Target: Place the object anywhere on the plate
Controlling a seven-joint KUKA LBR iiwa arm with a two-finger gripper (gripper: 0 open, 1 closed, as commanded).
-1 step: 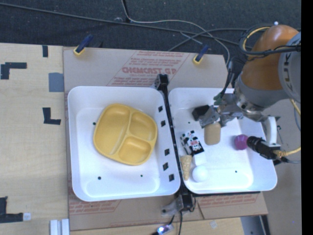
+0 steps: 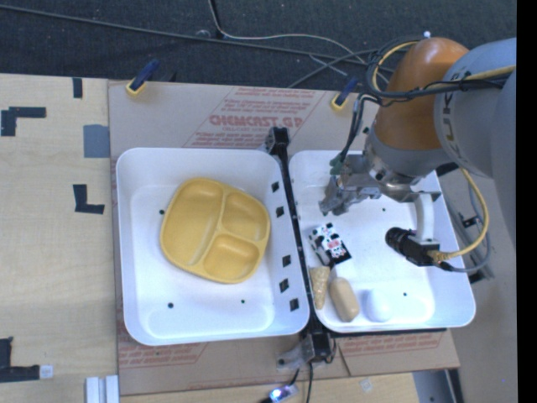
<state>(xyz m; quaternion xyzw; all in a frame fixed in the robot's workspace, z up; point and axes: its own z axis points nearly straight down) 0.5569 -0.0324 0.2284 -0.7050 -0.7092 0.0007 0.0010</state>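
Hanging over the upper left part of the right bin (image 2: pixel 445 313), reaching in from the right of the frame: the gripper (image 2: pixel 338 198), under the grey arm (image 2: pixel 491 99) with its orange band. Pointing down and to the left, toward the strip between the two bins. Not showing clearly enough to tell whether spread or pressed together; carrying nothing that can be seen.

Lying just below the gripper, on the floor of the right bin near its left wall: a small black-and-white toy (image 2: pixel 329 244). Running with its long axis on a slant, from upper left to lower right of the frame. Sitting apart from the gripper, not touching it as far as can be told.

Resting lower down in the same bin, near the bottom left corner: a pale ridged piece (image 2: pixel 320 285) and a tan roll (image 2: pixel 343 299), side by side and both standing roughly up-and-down in the frame; a white lump (image 2: pixel 377 305) lying just to their right.

Sitting in the middle of the left bin (image 2: pixel 126 225): the yellow plate (image 2: pixel 180 217), divided into compartments, well apart from the toy.
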